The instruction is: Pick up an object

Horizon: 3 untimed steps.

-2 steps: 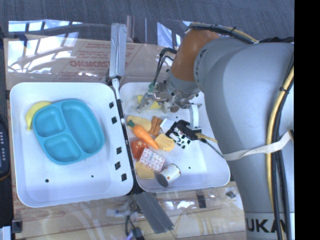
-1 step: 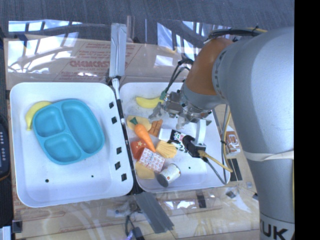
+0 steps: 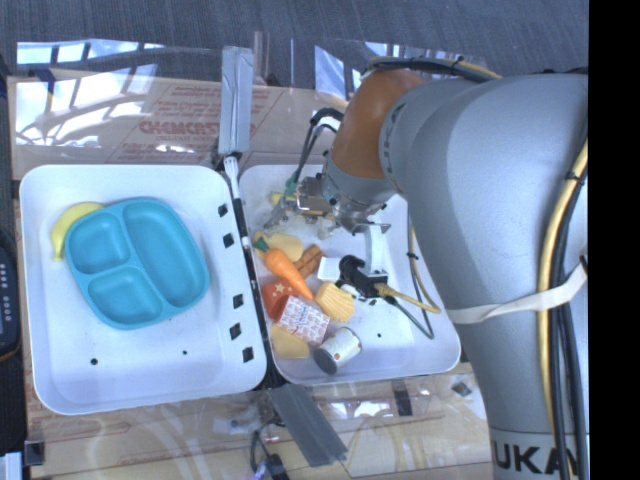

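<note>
Carrot (image 3: 288, 274), orange and tapered, lies slantwise among right bin (image 3: 425, 343) clutter.

A divided tray (image 3: 140, 260) lay in the left bin (image 3: 60, 368), a banana (image 3: 68, 223) at its ten o'clock. A carrot (image 3: 287, 272) and can (image 3: 338, 349) lay in the right bin (image 3: 425, 338).

Both bins (image 3: 45, 268) are white. The left one carries a sky-blue divided plate (image 3: 135, 260) with a yellow banana (image 3: 72, 220) at its far-left edge. The right one (image 3: 425, 343) mixes colours — an orange carrot (image 3: 287, 272), a red-and-white patterned packet (image 3: 303, 319), a silvery can (image 3: 338, 349). The arm (image 3: 480, 188) is grey — orange-banded above the wrist.
</note>
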Each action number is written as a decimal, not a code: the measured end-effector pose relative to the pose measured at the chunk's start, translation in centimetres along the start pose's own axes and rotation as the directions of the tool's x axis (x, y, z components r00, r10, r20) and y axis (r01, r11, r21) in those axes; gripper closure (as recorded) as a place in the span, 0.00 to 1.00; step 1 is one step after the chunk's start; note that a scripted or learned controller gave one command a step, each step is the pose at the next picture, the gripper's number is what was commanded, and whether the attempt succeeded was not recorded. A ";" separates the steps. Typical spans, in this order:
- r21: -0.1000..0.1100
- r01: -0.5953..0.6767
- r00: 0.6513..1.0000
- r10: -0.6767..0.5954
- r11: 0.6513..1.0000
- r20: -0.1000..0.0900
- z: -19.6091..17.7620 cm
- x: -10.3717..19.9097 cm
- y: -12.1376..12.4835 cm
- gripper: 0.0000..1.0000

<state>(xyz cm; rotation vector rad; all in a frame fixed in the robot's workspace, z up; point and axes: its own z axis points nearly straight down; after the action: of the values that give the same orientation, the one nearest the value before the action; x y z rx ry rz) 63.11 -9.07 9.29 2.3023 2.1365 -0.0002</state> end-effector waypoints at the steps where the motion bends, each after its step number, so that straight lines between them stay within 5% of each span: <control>1: 0.003 0.093 0.996 -0.093 0.996 -0.001 0.1 -0.8 -6.0 0.00; 3: -0.010 0.090 0.996 -0.090 0.996 0.001 -0.1 -1.4 -15.0 0.00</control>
<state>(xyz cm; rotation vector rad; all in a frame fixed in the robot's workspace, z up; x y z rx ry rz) 48.01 -9.30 9.42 2.1977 2.2328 0.0093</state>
